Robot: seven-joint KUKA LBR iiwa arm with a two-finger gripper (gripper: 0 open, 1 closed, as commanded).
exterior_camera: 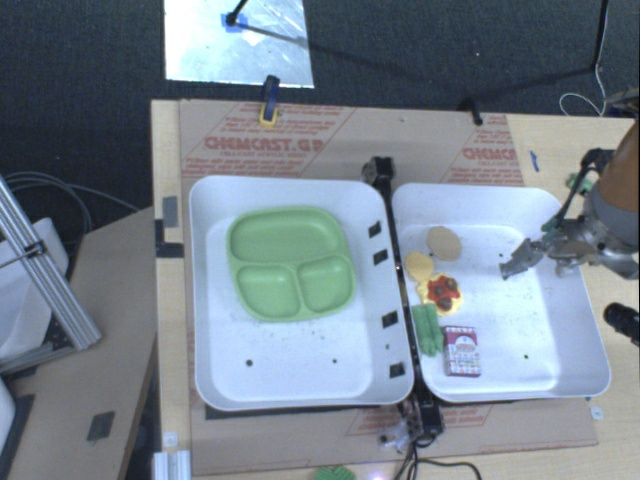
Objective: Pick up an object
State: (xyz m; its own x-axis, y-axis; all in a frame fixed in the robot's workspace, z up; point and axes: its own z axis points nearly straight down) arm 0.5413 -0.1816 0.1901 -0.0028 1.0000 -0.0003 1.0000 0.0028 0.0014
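Observation:
The right bin [520,218] holds a tan round cookie-like piece [444,242], a yellow piece [420,266], a red and yellow toy [442,290], a green item [428,329] and a small red and white box [462,352], all along its left side. My gripper [522,260] hangs over the bin's right half, reaching in from the right, its tip pointing left. It is apart from the objects, roughly 80 pixels right of the red toy. Nothing shows between its fingers.
The left bin [210,368] carries a green divided plate [292,262]. A black divider with clips [385,258] runs between the bins. Bare bin floor lies below and to the right of the gripper.

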